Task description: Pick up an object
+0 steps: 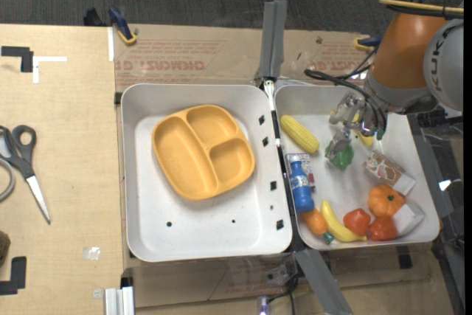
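My gripper hangs over the back middle of the right bin, directly above a small green object that lies or hangs just under it. Whether it touches the green object is unclear. To their left lies a yellow corn cob. A blue bottle lies along the bin's left wall. Near the front are a banana, a small orange fruit, red vegetables and an orange pumpkin-like toy.
A brown-and-white carton and a white block sit at the right bin's right side. The left bin holds a yellow divided plate. Scissors lie on the bench at far left.
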Controlling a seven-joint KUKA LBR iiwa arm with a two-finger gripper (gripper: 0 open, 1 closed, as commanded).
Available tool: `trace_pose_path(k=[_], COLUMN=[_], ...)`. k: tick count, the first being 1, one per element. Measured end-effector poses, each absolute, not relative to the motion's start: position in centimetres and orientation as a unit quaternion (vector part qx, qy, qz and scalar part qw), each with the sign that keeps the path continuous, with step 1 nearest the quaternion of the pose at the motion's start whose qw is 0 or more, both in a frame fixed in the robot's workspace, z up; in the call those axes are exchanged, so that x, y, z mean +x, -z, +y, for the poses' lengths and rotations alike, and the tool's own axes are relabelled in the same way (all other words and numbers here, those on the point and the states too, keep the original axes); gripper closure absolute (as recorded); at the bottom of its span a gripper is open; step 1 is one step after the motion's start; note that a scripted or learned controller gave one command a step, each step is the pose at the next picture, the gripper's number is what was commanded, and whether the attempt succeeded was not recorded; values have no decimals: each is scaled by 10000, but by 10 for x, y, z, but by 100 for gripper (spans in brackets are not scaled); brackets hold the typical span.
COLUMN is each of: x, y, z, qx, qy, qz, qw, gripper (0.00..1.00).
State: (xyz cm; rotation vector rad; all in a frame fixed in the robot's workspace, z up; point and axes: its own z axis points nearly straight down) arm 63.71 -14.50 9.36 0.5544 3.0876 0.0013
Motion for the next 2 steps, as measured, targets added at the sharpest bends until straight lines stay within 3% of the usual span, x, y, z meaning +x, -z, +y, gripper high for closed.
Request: trace_pose_path(k=[1,2], x=[639,653], y=[-105,-193], z=[-145,-87], qx=[1755,2039], qy=[1,-2], qz=[9845,9790], qw=[53,28], gripper=[100,100])
